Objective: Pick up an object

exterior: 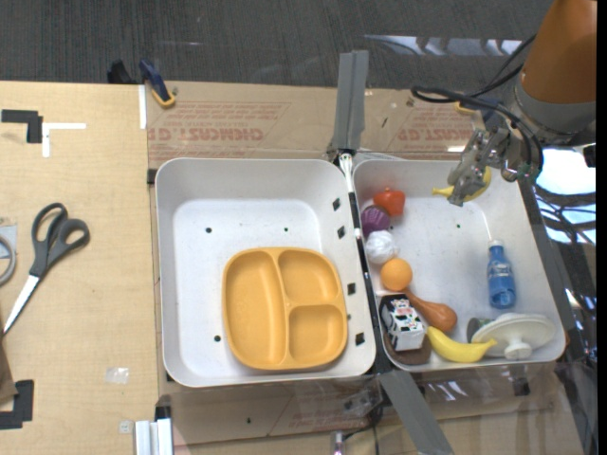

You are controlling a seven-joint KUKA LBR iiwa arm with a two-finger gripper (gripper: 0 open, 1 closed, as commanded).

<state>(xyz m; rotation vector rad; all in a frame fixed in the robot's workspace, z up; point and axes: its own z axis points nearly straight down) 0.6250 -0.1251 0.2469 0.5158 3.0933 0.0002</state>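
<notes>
Nearest the camera, along the front wall of the right bin (531, 254), lie a banana (457, 347), a white round dish-like item (513, 335) and a small black-and-white printed box (405, 322). A tan drumstick-shaped toy (432, 308) rests just behind the banana. Further back, an orange ball (396, 274), a white ball (380, 245), a purple item (376, 220) and a red tomato-like item (388, 200) form a line along the bin's left wall. A blue bottle (500, 276) lies apart, near the right wall.

The left bin (180, 254) holds a yellow divided plate (284, 306). Scissors (45, 240) lie on the bench (76, 330) to its left.

At the far right corner of the right bin, the gripper (469, 190) is raised, with a small yellow object (474, 185) between its fingers (462, 186). The fingers are set narrow, closed on that object. The object appears clear of the bin floor, though the slanted view does not confirm this.

Step in hand, as judged: the lift after the grasp. The next move calls for a steady upward withdrawal, keeping grip pressure constant, since the hold sits near the object's end and it may pivot or slip.
</notes>
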